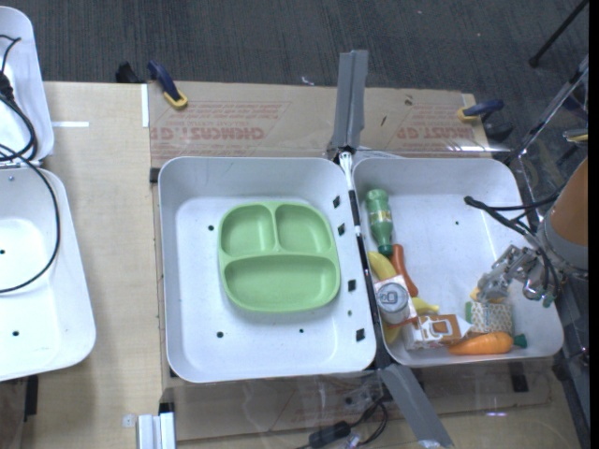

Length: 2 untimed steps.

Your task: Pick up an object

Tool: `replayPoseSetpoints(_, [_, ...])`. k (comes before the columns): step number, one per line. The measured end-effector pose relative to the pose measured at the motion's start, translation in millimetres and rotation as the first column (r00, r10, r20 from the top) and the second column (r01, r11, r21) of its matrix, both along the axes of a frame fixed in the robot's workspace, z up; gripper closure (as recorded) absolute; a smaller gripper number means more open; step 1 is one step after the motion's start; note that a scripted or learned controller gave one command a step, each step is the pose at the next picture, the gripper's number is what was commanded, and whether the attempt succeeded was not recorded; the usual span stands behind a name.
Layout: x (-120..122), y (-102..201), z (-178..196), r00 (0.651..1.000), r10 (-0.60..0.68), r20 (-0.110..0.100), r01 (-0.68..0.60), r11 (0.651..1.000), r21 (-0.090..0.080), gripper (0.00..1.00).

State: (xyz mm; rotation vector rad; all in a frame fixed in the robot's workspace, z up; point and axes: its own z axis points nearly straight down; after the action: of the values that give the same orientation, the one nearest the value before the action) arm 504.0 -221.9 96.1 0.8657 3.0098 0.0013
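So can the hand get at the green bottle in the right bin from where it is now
Probably yes. The green bottle lies by the right bin's left wall with nothing on top of it, and bare floor lies between it and the hand. The wall close beside it may crowd a grasp.

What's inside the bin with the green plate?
The left bin holds just the green divided plate, lying flat with its three sections bare. The bin floor beneath the plate is covered, so anything there can't be seen.
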Motion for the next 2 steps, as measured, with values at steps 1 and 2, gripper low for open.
replayPoseSetpoints(1, [-21.4,7.8,-4.0,1.0,-0.01,-0.008,0.01,1.0,0.003,0.0])
replayPoseSetpoints(2, [79.8,0.8,-3.2,0.999,-0.051,-0.005,0.051,0.999,0.001,0.0])
